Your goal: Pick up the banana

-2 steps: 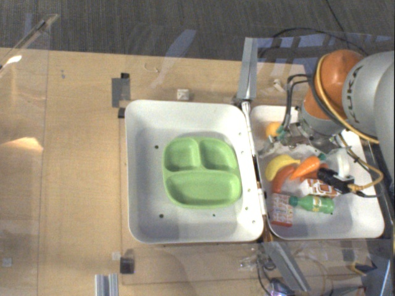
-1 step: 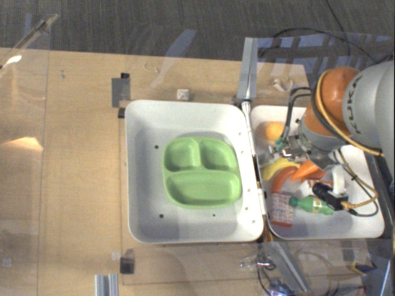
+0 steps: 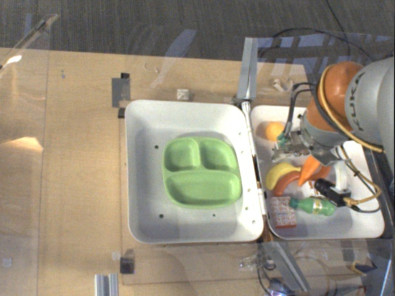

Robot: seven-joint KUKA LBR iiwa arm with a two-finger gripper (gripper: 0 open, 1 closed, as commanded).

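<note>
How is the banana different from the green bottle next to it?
The banana is yellow and curved; the green bottle is green and straight. The banana lies nearer the bin's left wall, the bottle nearer its front edge. The banana looks thicker than the bottle. Both lie on their sides in the right bin.

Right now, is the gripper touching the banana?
Cannot tell. In the camera view the gripper hangs just above the banana in the right bin, and the wrist hides where they would meet; no contact or gap is plain.
</note>
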